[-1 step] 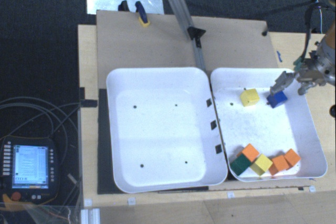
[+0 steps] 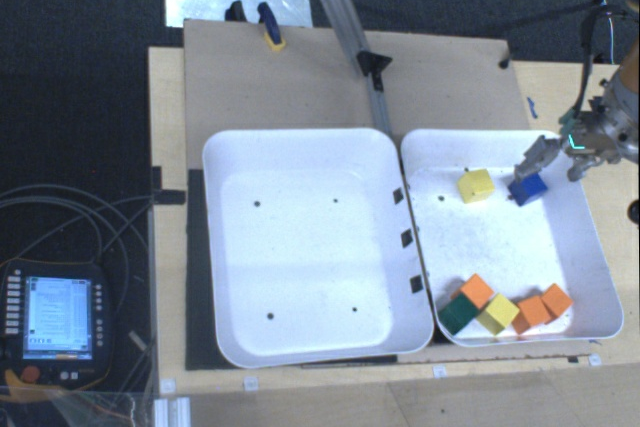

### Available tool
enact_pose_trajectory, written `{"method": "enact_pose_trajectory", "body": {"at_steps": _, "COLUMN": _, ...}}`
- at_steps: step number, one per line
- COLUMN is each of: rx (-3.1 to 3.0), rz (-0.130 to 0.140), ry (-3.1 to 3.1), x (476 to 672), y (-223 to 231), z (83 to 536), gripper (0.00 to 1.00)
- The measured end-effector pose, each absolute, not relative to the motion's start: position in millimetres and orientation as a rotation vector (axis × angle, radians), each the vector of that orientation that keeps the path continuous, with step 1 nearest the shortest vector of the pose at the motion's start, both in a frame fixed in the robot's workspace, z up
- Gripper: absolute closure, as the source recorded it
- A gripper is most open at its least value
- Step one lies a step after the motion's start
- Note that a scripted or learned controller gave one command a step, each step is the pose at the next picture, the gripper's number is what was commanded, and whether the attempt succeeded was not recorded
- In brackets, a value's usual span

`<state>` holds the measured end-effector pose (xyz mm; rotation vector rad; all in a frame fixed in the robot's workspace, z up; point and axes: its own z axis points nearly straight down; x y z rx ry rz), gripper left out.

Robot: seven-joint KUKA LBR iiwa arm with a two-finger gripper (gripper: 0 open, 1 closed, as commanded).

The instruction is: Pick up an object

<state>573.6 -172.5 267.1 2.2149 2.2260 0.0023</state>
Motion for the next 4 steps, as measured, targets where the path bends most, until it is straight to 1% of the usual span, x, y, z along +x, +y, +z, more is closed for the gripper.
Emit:
{"method": "enact_pose_trajectory", "body": {"at_steps": 2, "rx": 2.218, "rz": -0.002, "ry": 2.228, "x": 585.4, "y": -167.1, "z": 176.3, "gripper": 0.0}}
{"method": "enact_pose_trajectory", "body": {"at_steps": 3, "rx": 2.219, "rz": -0.002, "ry": 2.226, "x": 585.2, "y": -163.8, "z": 134.4, "gripper": 0.0}}
{"method": "enact_pose_trajectory", "body": {"at_steps": 4, "rx": 2.213, "rz": 0.004, "ry": 2.224, "x": 587.1, "y": -164.4, "z": 148.3, "gripper": 1.0}}
